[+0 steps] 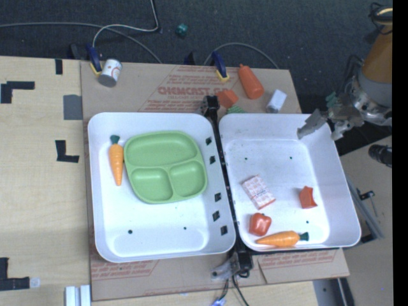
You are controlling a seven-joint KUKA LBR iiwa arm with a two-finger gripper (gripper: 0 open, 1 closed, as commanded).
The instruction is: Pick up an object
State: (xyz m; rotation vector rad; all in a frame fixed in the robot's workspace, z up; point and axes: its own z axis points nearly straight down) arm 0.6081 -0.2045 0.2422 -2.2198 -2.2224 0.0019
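**Gripper poised at bin's upper right**

Smooth white bin, right of frame, holds a glossy red pepper, tapered orange carrot, patterned pink packet and red block. The metallic gripper hangs over its upper-right rim, nothing visibly held; jaw gap indiscernible. A green divided plate sits lower left.

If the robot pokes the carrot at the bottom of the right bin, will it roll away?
Probably a little. The carrot looks round and tapered, so it would likely roll in a curve, not straight. It lies near the right bin's front wall and touches the red pepper, which should stop it. It looks like smooth plastic, so maybe slippery.
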